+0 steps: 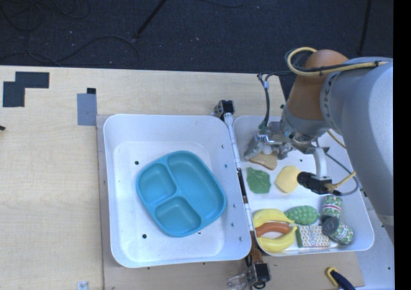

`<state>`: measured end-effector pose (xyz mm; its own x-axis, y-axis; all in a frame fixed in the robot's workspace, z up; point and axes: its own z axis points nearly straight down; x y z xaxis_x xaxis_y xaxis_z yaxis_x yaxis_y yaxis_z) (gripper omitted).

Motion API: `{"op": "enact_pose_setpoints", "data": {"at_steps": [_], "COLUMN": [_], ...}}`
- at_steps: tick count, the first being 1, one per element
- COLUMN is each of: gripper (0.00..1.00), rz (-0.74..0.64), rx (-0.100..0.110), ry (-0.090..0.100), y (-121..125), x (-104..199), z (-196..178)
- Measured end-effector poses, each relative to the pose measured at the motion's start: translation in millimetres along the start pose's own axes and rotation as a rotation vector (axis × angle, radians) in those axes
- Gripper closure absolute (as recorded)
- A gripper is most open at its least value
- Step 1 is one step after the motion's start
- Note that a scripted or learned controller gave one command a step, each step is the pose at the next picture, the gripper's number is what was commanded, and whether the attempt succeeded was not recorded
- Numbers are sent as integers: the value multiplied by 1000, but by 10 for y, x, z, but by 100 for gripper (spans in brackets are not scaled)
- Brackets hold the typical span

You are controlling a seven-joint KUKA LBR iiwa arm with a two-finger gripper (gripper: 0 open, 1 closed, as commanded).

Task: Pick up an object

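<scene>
Tan toy (264, 161) lies at the far left of the right bin (363, 218), just under the jaws, among other toys. Whether the jaws are released or clenched I cannot tell. Nothing looks lifted, so the pick is not yet done.

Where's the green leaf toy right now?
The green leaf lies in the right bin, close to its left wall. In the camera view it sits just below the gripper, with the yellow piece to its right and the banana below.
</scene>
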<state>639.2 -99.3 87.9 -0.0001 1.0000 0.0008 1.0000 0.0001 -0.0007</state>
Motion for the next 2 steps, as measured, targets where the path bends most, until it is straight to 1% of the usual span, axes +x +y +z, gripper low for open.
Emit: {"op": "enact_pose_setpoints", "data": {"at_steps": [1, 2], "gripper": [0, 0], "rz": [1, -1], "rx": [0, 1], "ry": [-1, 0], "y": [-618, 45], "x": [-341, -347], "z": [-10, 5]}}
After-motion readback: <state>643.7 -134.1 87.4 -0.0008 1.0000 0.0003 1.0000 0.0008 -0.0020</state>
